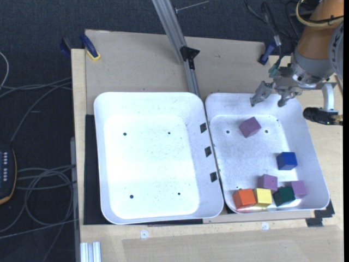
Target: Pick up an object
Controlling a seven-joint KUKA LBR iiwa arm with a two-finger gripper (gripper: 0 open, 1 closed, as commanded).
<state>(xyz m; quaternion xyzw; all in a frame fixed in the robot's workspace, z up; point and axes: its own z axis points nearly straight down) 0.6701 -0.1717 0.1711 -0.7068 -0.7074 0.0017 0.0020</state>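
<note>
Jaws are spread apart with nothing between them, hovering over the far edge of the right bin. No grasp yet, so the step in hand looks like approach and descent.

Best target, in my view: the purple cube. It sits alone in the far half of the right bin, just below the jaws, well apart from everything else. It is rotated relative to the bin walls, so the wrist should turn until the fingers close on two parallel faces, not corners. Come straight down, centre over it, close only once the fingers straddle it.

Second choice: the blue cube, near the right wall, also isolated, but the wall may crowd one finger.

Avoid the near-edge cluster: orange block, yellow block, green block, and two small purple ones. Orange, yellow and green look to be touching in a row against the near wall, so there's little finger clearance, and the risk is nudging neighbours or pinching two at once.

Materials: the blocks look like matte foam or painted wood, flat-faced, light, probably easy to grip. The bins are smooth white plastic, shallow, with rounded corners and sloped walls, so a block could slide if pushed. The left bin shows faint speckling and a few dark dots. The surface is pale wood. A grey metal bar slants over the gap between the bins, clear of the approach path.
</note>
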